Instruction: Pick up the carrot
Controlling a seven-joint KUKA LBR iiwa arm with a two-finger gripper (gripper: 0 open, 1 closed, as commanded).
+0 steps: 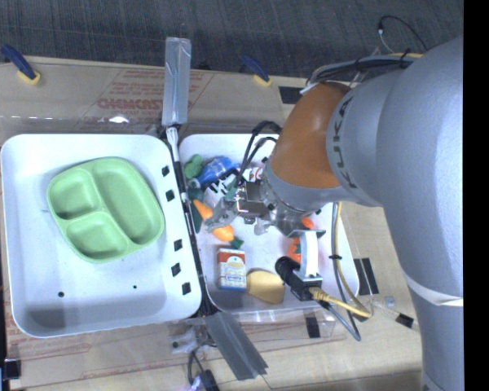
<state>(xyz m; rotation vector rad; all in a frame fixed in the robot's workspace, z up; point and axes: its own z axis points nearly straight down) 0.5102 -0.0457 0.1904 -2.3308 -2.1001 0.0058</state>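
Carrot (pixel 201 210) lies in the right bin (pixel 352 277), just left of the pincer (pixel 232 205).

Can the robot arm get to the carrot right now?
Probably yes. The carrot lies in the right bin near the divider, with its top bare, and the end effector hangs just beside it. Toys crowd round, though.

Plate (pixel 106 208) in left bin (pixel 24 300) (alone)
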